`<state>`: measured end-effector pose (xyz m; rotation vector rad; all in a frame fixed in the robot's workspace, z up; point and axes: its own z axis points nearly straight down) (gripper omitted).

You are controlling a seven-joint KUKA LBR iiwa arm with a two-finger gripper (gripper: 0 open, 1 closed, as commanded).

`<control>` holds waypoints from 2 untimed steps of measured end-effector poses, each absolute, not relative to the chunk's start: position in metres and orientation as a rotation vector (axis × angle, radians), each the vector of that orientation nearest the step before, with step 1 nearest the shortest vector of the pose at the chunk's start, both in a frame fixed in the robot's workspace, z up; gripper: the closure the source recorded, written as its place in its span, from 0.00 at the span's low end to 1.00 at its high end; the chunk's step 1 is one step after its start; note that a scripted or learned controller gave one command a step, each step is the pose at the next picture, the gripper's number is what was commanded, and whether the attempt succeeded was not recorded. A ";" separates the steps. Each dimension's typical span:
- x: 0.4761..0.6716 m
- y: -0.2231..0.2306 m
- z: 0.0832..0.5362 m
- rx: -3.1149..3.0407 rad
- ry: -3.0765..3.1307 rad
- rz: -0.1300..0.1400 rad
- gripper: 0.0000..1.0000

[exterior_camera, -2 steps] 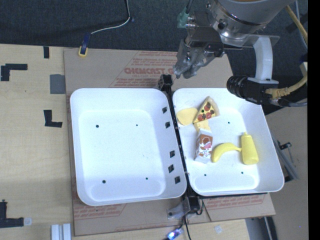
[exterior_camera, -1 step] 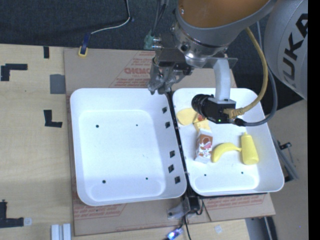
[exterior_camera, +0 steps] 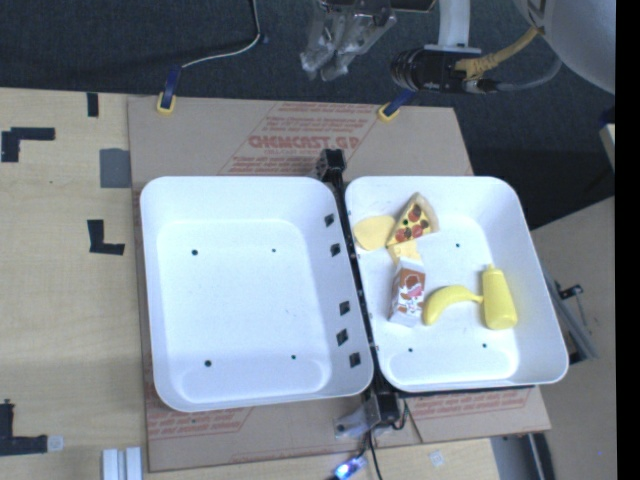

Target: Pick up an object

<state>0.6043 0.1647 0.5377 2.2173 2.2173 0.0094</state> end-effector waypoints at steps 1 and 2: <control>0.597 0.220 0.427 2.220 2.229 -0.013 1.00; 0.543 0.226 0.363 2.221 2.226 -0.012 1.00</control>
